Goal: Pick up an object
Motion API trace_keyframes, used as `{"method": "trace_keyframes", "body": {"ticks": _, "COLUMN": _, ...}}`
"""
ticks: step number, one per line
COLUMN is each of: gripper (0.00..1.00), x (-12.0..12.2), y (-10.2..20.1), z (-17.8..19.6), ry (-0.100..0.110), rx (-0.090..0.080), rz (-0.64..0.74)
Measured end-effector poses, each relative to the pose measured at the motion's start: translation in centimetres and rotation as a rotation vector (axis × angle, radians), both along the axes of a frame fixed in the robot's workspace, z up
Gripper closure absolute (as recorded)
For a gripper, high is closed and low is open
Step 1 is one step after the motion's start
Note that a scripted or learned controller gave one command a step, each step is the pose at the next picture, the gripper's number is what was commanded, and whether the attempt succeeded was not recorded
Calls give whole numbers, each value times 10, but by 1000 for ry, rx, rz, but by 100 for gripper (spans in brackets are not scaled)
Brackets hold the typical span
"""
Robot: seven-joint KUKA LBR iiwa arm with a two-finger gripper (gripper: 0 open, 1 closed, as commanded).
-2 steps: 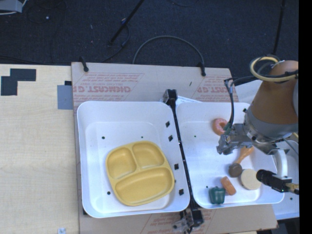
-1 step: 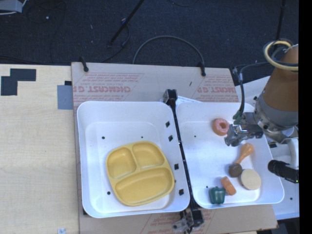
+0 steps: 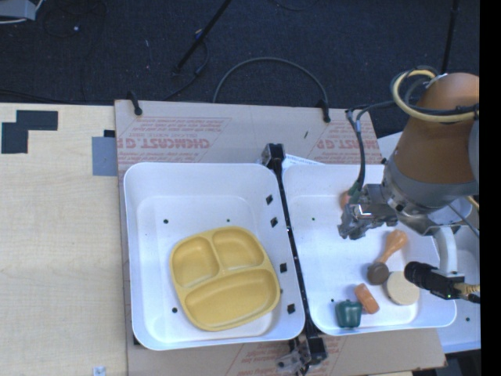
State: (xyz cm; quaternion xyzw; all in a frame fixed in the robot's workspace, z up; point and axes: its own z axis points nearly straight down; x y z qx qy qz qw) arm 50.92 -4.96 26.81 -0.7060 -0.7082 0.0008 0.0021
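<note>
My gripper (image 3: 354,227) hangs over the middle of the right bin (image 3: 321,210), reaching in from the right under the grey and orange arm. Nothing shows between it and the bin floor. Just right of it lies an orange-handled tool with a dark round head (image 3: 387,255). Nearer the front edge sit a small orange piece (image 3: 365,298), a dark green object (image 3: 348,314) and a cream disc (image 3: 401,289). A small orange bit (image 3: 344,199) peeks out behind the gripper at its upper left.
The left bin (image 3: 149,210) holds a yellow divided plate (image 3: 225,277). A black divider rail (image 3: 283,233) runs between the two bins. Cardboard (image 3: 196,135) lies under the bins, and a pale wooden bench top (image 3: 55,249) lies to the left.
</note>
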Motion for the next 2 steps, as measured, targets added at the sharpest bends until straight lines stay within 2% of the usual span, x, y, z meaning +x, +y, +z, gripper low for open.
{"method": "trace_keyframes", "body": {"ticks": 2, "gripper": 100, "x": -13, "y": 111, "z": -30, "ry": 2, "rx": 0, "rz": 2}}
